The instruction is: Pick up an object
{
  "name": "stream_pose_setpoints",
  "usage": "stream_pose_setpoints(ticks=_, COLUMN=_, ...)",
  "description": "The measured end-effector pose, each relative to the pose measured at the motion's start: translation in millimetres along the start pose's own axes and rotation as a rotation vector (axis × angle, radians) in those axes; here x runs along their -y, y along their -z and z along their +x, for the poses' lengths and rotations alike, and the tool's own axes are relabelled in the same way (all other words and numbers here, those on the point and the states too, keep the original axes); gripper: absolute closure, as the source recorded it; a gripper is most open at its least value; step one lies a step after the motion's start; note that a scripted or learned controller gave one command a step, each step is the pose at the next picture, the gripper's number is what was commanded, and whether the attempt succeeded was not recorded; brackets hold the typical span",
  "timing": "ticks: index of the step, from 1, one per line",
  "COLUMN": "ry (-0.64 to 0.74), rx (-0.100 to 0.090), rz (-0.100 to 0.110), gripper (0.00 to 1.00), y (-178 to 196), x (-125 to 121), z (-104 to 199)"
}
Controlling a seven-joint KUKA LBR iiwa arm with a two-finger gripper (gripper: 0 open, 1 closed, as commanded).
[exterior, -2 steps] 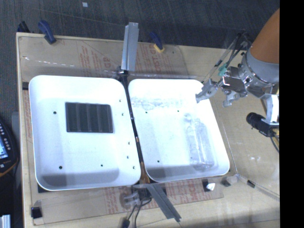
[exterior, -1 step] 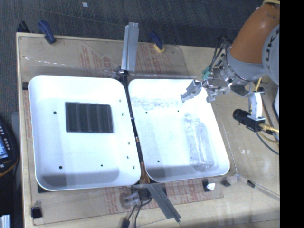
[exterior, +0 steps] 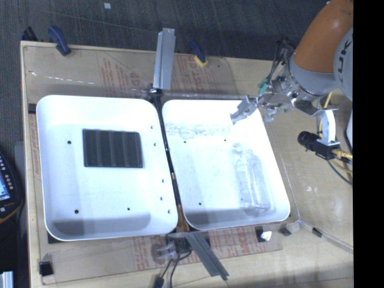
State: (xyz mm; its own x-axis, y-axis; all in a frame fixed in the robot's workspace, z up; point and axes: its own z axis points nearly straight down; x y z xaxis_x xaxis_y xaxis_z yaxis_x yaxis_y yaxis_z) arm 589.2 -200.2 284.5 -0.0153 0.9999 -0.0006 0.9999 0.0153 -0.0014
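item: clear plastic bottle [exterior: 251, 179], lying on its side in the right bin [exterior: 198, 212], along that bin's right wall, cap end toward the far side. faint and see-through against the white floor, so its outline is hard for you to read. a crinkled clear film or wrapper [exterior: 192, 129] lies near the far wall of the same bin. the left bin [exterior: 54, 161] holds a dark ribbed flat panel [exterior: 113, 148]. gripper [exterior: 243, 111]: above the right bin's far right corner, nothing between its fingers; whether they are spread you cannot tell. step, as judged: approach, no grasp yet. next you need a move nearer and down over the bottle, which lies near but apart.
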Motion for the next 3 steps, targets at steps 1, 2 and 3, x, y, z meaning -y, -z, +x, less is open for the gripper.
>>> stream_pose_setpoints(ticks=1, ry=-0.32, rx=-0.001, rz=0.006, gripper=0.0, y=-20.3, x=67.5, z=-9.5)
stream_pose_setpoints(ticks=2, ry=-0.192, rx=0.0, rz=-0.002, gripper=0.0, y=33.1, x=80.0, z=29.6)
stream_pose_setpoints(ticks=3, ry=-0.561, rx=-0.001, rz=0.004, gripper=0.0, y=-45.9, x=99.9, z=6.3)
